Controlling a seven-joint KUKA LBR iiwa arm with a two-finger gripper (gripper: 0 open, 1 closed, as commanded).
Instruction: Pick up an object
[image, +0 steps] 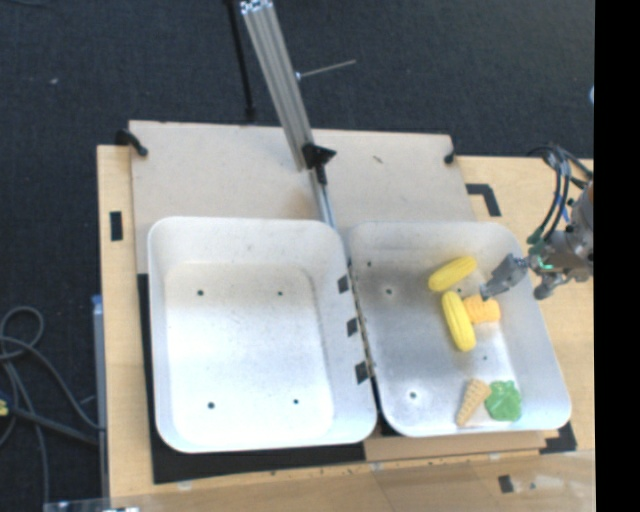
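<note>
Two yellow toys (457, 298) are lying in the right bin (430, 400), with an orange piece (484, 312) touching them. The claw (520, 280) is being held just beside them, spread open, with nothing gripped. A cone (471, 402) and a green toy (504, 400) are lying nearer the front rim. Because the pieces are crowded, one is likely to be nudged aside, or two caught at once.

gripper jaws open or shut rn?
Open. The gripper hangs over the right bin, its two jaws spread apart with nothing between them.
</note>
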